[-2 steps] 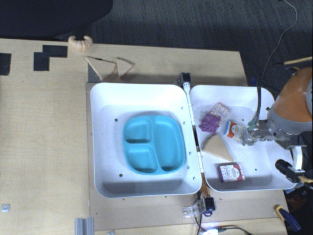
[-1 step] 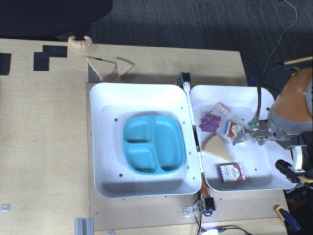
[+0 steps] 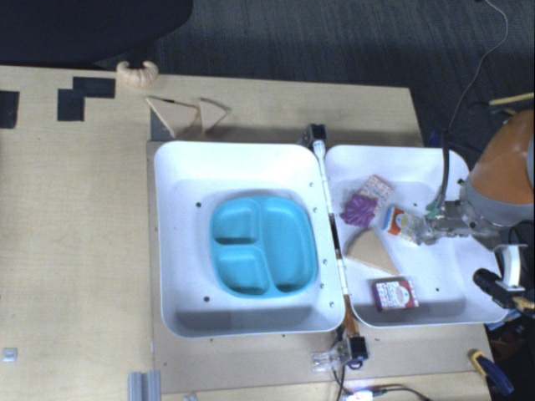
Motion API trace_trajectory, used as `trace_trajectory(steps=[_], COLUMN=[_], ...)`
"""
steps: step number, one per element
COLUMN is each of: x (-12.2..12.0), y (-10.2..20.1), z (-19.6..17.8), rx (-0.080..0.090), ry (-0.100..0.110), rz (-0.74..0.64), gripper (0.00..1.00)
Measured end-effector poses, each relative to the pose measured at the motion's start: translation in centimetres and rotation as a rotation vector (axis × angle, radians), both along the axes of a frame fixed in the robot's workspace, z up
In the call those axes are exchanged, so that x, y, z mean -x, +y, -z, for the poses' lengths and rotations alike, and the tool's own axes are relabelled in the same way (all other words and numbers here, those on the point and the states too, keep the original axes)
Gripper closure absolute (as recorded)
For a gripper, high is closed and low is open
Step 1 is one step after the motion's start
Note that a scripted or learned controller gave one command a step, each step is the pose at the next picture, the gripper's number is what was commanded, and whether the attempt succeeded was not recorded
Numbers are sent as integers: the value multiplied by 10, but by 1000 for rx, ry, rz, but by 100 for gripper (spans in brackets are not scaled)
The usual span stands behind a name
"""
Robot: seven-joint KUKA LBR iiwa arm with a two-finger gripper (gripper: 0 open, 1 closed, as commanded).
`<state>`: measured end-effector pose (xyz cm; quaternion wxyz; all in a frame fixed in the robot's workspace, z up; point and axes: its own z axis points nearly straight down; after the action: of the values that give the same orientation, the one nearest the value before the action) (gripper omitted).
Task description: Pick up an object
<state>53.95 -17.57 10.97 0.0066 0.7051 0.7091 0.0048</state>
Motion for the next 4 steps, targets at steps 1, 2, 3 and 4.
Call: trace_trajectory(steps=[1, 2, 3, 4], x=[0, 50, 48, 25], y=[0, 76, 76, 16], z=[0, 22, 11, 3], rx=[0, -1, -1, -1], ry=[0, 7, 1, 13], rz=[0, 2, 1, 4], gripper=[0, 0, 100, 100])
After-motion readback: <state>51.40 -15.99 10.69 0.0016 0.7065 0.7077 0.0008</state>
